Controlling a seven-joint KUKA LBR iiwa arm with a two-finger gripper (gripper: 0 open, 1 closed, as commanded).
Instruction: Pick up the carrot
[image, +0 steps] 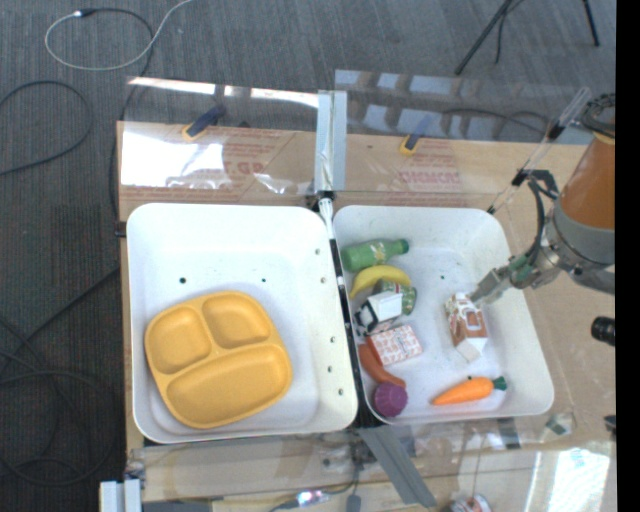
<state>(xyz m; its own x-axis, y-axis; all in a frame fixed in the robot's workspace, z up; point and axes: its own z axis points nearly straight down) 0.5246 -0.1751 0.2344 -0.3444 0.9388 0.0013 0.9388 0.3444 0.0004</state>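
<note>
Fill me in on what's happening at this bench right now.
A grey robot arm reaches in from the right, its gripper poised above the right bin, close to a small carton. The carrot lies untouched near that bin's front edge. A yellow divided tray sits in the left bin.

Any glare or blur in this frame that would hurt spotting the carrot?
Camera view: carrot sharp, evenly lit, orange against the white right bin. Glare sits on the clear plastic panels behind the bins. The gripper is soft, slightly blurred.
</note>
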